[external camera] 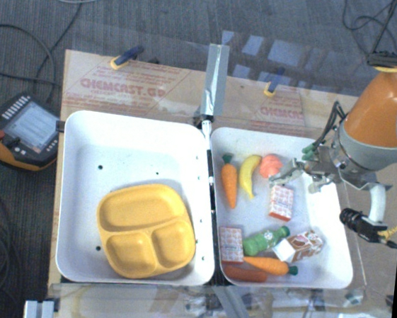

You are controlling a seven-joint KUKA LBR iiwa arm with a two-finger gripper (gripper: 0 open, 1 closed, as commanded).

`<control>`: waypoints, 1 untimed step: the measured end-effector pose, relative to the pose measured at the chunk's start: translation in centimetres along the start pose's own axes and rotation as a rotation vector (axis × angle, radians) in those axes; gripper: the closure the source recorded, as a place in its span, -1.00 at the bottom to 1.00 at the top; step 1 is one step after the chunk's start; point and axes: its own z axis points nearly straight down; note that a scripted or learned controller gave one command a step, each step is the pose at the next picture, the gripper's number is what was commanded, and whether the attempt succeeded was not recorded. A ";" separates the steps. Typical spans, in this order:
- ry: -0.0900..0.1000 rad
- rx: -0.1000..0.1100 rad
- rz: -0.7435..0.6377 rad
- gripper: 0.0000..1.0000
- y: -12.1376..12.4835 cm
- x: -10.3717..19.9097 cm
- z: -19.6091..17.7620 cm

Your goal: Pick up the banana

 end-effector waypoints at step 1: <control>-0.001 -0.001 -0.193 -1.00 4.9 4.2 5.0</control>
